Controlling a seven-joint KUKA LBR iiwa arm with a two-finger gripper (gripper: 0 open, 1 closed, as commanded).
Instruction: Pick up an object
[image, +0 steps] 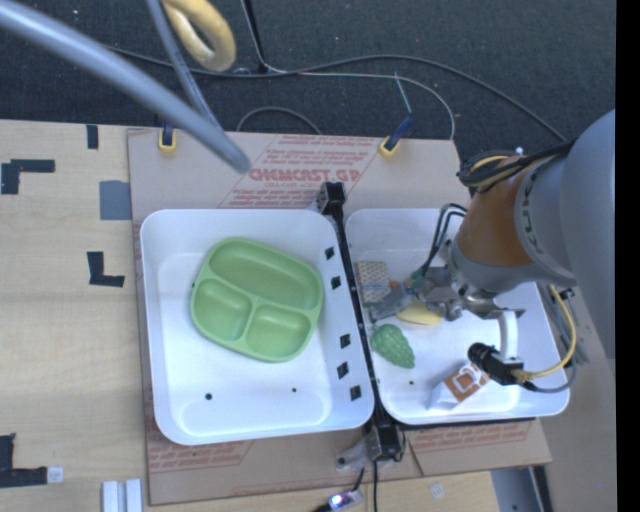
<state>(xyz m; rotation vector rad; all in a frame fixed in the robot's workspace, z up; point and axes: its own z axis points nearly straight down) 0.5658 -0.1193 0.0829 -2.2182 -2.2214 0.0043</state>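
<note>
Arm (520, 225) hides right bin's (400, 400) far side.

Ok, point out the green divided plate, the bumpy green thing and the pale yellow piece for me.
green divided plate (258, 298), camera view, on the ridge where its compartments meet.
bumpy green thing (394, 346), camera view, middle of its textured top.
pale yellow piece (420, 317), camera view, centre of its visible surface.

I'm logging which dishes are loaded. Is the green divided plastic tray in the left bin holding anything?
Empty. The green divided plastic tray lies flat in the left white bin, and its three compartments show bare green.
</note>
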